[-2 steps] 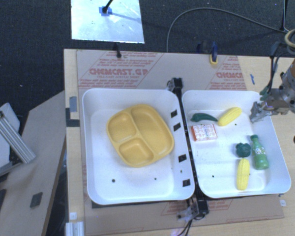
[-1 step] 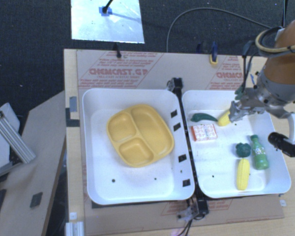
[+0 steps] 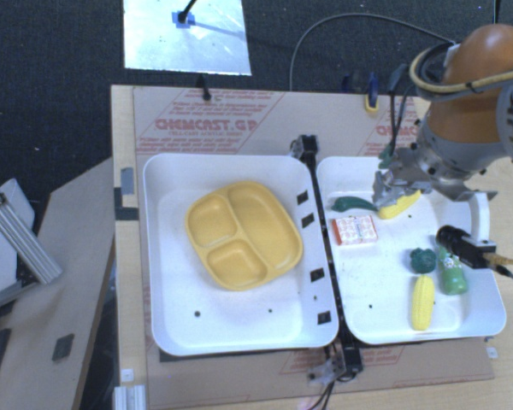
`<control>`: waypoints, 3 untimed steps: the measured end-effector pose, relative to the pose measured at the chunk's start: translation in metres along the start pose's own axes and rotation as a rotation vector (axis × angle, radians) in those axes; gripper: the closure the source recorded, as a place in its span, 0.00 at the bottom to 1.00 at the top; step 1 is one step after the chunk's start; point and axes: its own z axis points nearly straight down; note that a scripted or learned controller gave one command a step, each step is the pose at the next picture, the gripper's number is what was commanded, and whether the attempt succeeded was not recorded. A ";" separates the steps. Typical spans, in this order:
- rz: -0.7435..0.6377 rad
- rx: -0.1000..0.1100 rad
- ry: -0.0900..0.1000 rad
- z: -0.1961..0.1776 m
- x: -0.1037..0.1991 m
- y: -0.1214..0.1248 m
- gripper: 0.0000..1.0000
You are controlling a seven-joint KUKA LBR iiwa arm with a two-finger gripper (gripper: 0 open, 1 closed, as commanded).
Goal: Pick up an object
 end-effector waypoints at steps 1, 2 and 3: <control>0.000 0.002 0.001 0.015 0.049 0.005 1.00; 0.001 0.000 0.000 0.025 0.089 0.021 1.00; 0.000 0.000 0.001 0.022 0.135 0.030 1.00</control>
